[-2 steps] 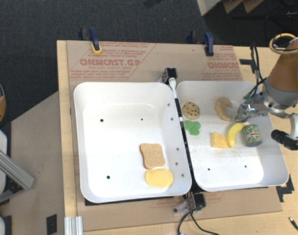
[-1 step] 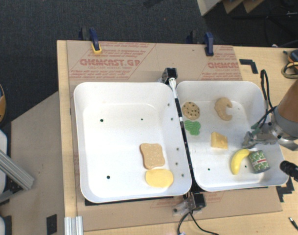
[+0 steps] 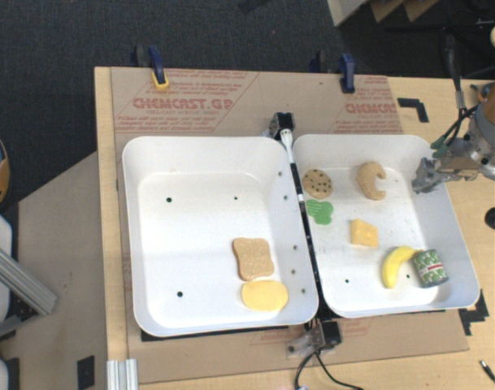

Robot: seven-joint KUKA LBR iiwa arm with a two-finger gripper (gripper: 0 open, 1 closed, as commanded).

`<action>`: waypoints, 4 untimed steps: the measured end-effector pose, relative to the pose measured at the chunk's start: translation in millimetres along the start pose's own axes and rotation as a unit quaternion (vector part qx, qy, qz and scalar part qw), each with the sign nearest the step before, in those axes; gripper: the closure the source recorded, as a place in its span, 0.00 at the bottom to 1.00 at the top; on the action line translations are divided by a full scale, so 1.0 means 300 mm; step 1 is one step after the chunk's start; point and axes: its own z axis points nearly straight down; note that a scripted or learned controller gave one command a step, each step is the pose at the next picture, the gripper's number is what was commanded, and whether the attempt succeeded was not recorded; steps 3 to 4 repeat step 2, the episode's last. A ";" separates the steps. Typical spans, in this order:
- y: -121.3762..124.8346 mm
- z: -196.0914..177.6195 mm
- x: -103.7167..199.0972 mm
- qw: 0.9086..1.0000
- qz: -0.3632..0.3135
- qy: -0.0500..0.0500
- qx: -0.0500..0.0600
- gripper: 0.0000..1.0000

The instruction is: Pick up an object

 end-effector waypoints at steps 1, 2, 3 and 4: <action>-0.254 0.144 0.078 1.000 0.004 0.004 0.014 1.00; -0.239 0.102 0.072 1.000 0.004 0.001 0.008 1.00; -0.239 0.102 0.072 1.000 0.004 0.001 0.008 1.00; -0.239 0.102 0.072 1.000 0.004 0.001 0.008 1.00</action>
